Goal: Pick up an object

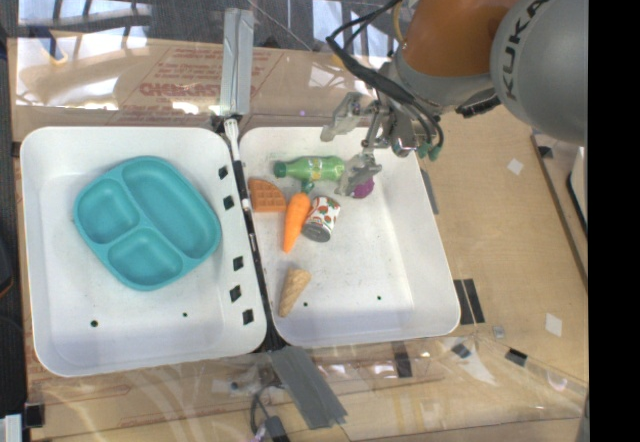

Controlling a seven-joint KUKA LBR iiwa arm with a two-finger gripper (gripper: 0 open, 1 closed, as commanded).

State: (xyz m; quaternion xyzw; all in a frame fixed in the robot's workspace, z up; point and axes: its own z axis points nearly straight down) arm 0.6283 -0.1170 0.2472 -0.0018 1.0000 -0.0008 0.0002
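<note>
Camera view: fixed, looks down at a slant on both bins; arm [500, 25] comes in from the right.
Tool: the tool [362, 173] hangs over the back of the right bin [425, 270], tip low beside the purple object [363, 187]. Can't tell whether it is released or clenched; nothing visibly held.
Right bin contents: green bottle [311, 168] lying on its side near the back; waffle piece [266, 195] by the left wall; carrot [295, 219] lying slantwise; small can [322, 218] tipped over, touching the carrot; ice cream cone [293, 289] alone toward the front.
Left bin: the left bin [60, 330] carries a teal divided plate [147, 220].
Likely target: purple object or green bottle, both just under the tool. Judgement only.
Handling, purple object: small, rounded, looks like light toy plastic. Probably stiff and smooth, so it may squirt out of a pinch. Grip across its widest part, centred.
Handling, bottle: light, hard, round body, will likely roll. Take it across the body at mid-length, fingers square to its long axis.
Handling, can: round, on its side, crowded by the carrot; poor finger room.
Handling, cone: well apart from the rest, easiest access; tapered, so grip near the wide end.
Risk: cluttered back cluster; a closing pinch could nudge neighbours instead of catching one.
Desk: the desk [520, 230] is bare brown board around the bins.
</note>
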